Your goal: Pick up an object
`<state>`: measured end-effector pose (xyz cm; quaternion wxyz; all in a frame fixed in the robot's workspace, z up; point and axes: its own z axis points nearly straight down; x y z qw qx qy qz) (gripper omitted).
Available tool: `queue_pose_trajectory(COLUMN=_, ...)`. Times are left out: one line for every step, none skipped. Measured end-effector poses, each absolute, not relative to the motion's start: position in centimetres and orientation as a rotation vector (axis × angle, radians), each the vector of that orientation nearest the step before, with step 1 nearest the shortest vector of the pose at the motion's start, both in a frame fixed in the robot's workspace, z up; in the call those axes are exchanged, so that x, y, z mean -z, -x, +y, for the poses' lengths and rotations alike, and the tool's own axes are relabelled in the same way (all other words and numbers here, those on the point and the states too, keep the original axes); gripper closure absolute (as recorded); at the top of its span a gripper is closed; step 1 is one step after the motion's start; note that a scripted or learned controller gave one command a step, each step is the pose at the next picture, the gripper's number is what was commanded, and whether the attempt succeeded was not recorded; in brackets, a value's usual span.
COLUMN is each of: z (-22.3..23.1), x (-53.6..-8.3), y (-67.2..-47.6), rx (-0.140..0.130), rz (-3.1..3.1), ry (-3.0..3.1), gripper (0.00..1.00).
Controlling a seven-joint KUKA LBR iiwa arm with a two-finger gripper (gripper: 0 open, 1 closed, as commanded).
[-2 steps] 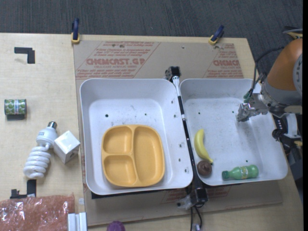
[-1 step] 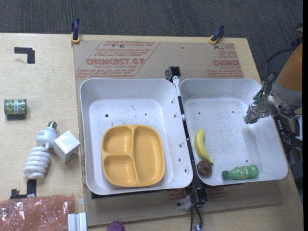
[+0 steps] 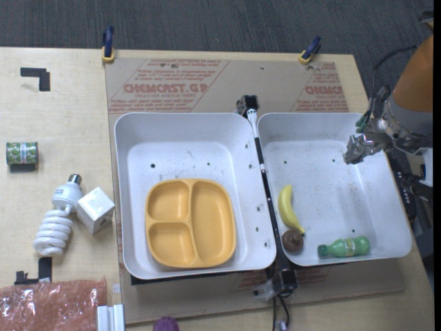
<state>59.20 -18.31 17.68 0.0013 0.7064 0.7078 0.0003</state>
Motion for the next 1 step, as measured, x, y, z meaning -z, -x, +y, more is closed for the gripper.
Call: queue_pose_trajectory(z=-13.20, x=-17.71, y=-59.72, rx=0.000, rz=2.223, ry=-2.219, gripper=1.00)
